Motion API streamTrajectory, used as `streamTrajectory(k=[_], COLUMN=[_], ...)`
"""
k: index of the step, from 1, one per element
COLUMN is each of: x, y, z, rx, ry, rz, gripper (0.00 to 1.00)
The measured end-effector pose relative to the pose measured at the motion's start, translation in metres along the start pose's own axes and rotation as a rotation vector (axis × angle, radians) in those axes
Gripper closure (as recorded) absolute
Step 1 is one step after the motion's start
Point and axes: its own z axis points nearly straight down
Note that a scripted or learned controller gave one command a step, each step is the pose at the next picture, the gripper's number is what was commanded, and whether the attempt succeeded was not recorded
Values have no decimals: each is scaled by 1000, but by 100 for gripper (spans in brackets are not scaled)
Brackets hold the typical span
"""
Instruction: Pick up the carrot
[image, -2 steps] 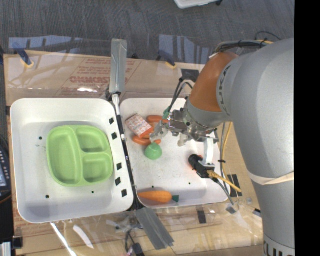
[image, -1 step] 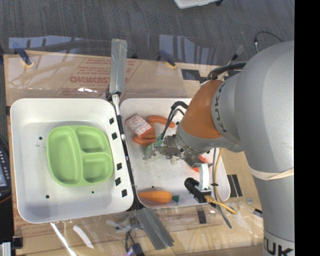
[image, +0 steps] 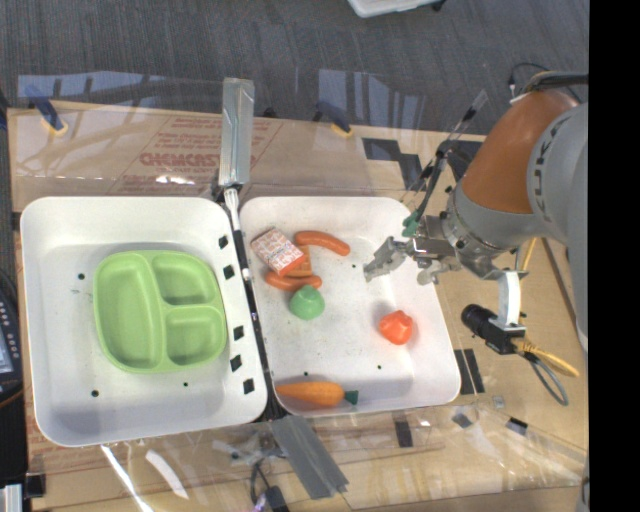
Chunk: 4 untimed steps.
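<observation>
We read no labels. The carrot lies at the right bin's near edge. The gripper hangs above that bin, fingers spread, pinching nothing. A green tray sits in the left bin.

We see an orange carrot with a green tip, a light green divided tray, a green ball, an orange-red pepper, two orange sausages, a red-and-white patterned packet, and white bins.
</observation>
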Motion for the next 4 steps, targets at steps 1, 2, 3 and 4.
streamTrajectory(k=[1, 2, 3, 4], x=[72, 72, 72, 36], y=[-50, -50, -50, -29], z=[146, 137, 137, -11], rx=[4, 7, 6, -2], ry=[2, 3, 2, 0], rz=[-27, -32, -32, -180], gripper=[0, 100, 0, 0])
